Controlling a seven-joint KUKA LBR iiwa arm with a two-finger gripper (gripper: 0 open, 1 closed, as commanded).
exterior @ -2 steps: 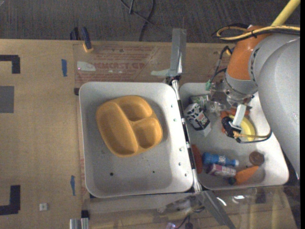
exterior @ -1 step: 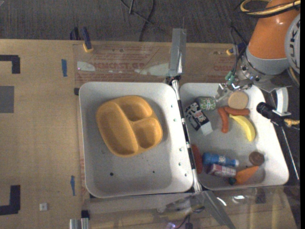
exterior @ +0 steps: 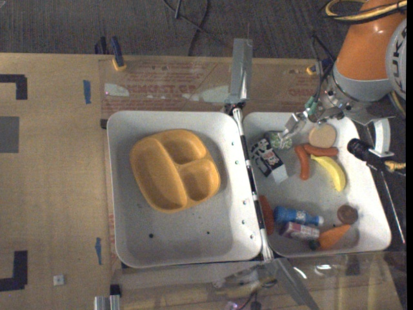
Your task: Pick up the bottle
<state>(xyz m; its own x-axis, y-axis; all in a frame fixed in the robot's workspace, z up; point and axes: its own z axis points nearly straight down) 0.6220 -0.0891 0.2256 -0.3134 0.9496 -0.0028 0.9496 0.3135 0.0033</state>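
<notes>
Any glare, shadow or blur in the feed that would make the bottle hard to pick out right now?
Camera view: lighting is even and soft, with no hard glare on the bottle, which reads clearly against the right bin. The image is slightly soft overall; the small items look fuzzy-edged. The gripper is blurrier still, its fingers hard to resolve. Only faint shadows lie under the yellow tray.

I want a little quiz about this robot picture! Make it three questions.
1. True or false: the yellow divided plate lies in the left bin.
2. Which bin holds the blue-capped bottle?
3. The banana lies next to: A) the sausage, B) the plate, C) the carrot.

Key: 1 true. 2 the right bin. 3 A.
</notes>
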